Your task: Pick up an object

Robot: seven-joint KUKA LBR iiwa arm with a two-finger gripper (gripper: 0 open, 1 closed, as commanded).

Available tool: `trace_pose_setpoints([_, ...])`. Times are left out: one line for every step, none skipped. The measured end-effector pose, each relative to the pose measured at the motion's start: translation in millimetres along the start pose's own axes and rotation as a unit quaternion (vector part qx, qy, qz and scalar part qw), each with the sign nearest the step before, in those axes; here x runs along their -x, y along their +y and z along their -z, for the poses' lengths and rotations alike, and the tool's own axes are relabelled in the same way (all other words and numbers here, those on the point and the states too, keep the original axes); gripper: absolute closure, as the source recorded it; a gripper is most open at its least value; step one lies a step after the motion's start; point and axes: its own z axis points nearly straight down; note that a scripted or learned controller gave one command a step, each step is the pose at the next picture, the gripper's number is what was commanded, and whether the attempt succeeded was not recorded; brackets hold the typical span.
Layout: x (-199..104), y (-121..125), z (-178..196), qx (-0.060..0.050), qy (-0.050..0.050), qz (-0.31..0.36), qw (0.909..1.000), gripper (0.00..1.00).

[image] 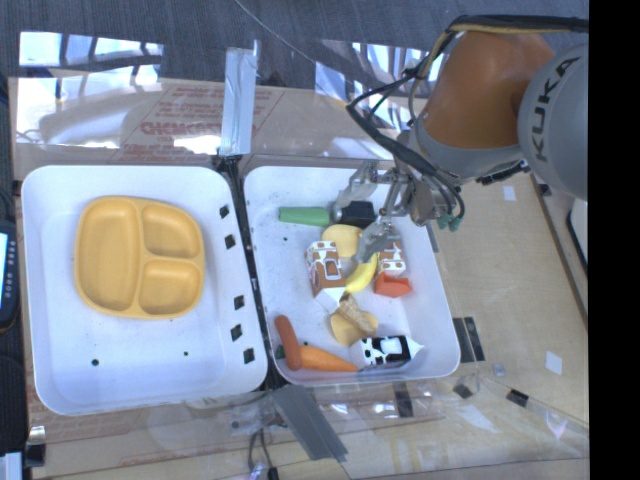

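End effector (378, 230) hovers over crowded toys (banana (362, 274), carrot (322, 359)).

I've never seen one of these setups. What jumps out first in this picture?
Probably the yellow divided plate, alone in the left bin. Next, the grey and orange arm reaching in from the right, its hand low over a jumble of toy food in the right bin, including a banana and carrot.
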Motion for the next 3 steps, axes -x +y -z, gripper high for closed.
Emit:
trace_pose_setpoints([0, 25, -132, 0.003, 0.005, 0.039, 0.9992, 0.0])
trace_pose_setpoints([0, 24, -155, 0.001, 0.001, -0.018, 0.9998, 0.0])
trace_pose_setpoints([1, 26, -144, 0.001, 0.0, -0.014, 0.9999, 1.0])
